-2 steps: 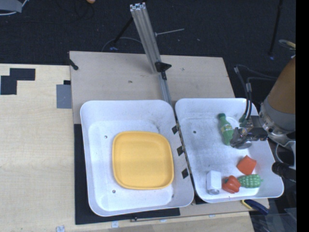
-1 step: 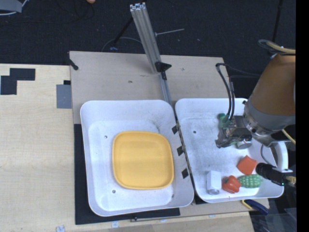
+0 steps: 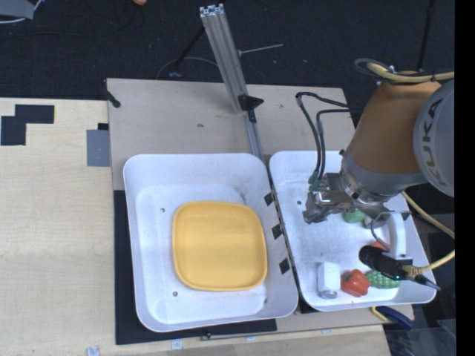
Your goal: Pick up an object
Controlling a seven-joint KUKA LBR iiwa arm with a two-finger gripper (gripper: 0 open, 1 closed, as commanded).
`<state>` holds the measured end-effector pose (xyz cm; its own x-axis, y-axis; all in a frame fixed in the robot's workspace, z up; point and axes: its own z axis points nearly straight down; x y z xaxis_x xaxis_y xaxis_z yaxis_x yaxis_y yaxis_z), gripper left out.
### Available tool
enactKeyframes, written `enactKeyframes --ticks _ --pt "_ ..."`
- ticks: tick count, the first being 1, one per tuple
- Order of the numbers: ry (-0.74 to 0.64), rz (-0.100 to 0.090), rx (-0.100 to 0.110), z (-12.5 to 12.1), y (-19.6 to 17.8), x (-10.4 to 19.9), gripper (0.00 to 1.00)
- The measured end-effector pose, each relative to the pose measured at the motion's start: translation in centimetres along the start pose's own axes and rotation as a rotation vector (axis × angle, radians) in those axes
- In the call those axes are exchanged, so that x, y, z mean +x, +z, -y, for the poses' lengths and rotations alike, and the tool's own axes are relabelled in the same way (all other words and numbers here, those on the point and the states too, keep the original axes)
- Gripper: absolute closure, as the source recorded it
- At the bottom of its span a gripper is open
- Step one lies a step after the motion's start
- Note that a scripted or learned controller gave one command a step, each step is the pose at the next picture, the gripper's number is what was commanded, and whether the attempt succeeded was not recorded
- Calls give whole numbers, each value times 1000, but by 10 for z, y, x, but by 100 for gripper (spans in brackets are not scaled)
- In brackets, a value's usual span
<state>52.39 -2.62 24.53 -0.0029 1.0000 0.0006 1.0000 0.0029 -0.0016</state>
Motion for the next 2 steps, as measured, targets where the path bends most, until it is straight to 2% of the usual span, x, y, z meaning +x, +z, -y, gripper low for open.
enactKeyframes --ticks 2 --pt "-1 0 0 -3 -6 106 100"
